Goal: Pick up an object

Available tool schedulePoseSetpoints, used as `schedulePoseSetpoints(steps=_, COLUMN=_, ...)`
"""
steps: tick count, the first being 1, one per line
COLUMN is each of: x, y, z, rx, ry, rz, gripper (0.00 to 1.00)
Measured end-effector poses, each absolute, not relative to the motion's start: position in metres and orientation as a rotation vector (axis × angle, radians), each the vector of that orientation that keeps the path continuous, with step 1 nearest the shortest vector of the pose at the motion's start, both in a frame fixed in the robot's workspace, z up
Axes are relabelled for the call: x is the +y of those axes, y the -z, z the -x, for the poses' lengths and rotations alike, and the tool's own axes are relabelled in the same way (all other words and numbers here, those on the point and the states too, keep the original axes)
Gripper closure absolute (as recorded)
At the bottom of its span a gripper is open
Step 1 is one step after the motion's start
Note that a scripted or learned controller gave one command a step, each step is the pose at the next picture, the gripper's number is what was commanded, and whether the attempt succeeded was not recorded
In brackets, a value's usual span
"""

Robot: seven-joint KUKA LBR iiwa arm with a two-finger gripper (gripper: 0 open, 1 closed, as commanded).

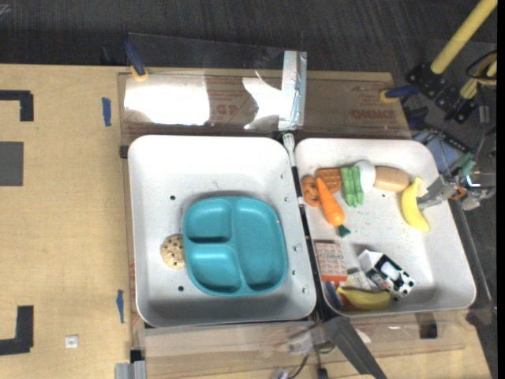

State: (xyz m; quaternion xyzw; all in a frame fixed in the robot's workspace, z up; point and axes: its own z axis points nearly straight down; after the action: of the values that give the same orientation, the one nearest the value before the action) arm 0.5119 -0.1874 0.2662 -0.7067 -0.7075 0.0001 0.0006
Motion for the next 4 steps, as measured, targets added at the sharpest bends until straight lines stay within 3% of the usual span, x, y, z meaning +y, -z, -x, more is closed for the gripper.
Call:
schedulePoseSetpoints(steps=1, x=-0.19, y=-0.112, z=-0.48, rx=-2.186, ry=0.001, rz=2.26, gripper=0.0)
schedulePoseSetpoints(steps=2, x=-0.152, y=-0.106, z=-0.582, rx=-2.157, ry=0.003, rz=2.284, gripper=0.0)
schedulePoseSetpoints(steps=3, x=-0.183, y=-0.191, z=-0.632, rx=-2.175, ry=0.007, rz=2.279, gripper=0.0)
schedulePoseSetpoints(steps=4, x=-0.176, y=-0.096, z=-0.667, rx=-2.171, ry=-0.002, rz=2.269, gripper=0.0)
